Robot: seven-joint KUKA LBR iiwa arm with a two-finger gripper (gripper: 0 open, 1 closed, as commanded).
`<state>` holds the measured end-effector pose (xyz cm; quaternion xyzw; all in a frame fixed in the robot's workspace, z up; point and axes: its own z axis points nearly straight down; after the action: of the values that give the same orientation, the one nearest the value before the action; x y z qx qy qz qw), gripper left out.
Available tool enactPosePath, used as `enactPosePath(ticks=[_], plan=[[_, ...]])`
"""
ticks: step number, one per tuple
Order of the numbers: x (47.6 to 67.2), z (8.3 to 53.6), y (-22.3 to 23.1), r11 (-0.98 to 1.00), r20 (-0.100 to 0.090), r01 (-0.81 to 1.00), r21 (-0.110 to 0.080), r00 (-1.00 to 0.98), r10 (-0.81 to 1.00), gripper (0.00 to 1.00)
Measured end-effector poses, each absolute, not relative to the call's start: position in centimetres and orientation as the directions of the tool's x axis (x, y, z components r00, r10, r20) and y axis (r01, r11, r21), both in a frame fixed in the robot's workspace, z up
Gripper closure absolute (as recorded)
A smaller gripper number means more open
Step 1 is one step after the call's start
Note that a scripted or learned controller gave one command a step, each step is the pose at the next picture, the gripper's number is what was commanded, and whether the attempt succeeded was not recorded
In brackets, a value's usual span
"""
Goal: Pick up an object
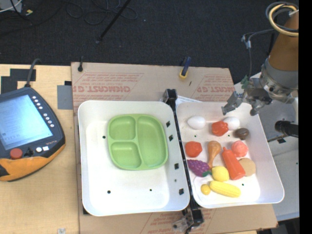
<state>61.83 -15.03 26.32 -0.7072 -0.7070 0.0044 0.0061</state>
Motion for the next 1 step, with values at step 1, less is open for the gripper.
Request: enactPosePath(ticks=[1], plan=[[61.98,27.06,-15.04,0.001,0.001,1.000,-0.004,-0.001,1.000,0.00]])
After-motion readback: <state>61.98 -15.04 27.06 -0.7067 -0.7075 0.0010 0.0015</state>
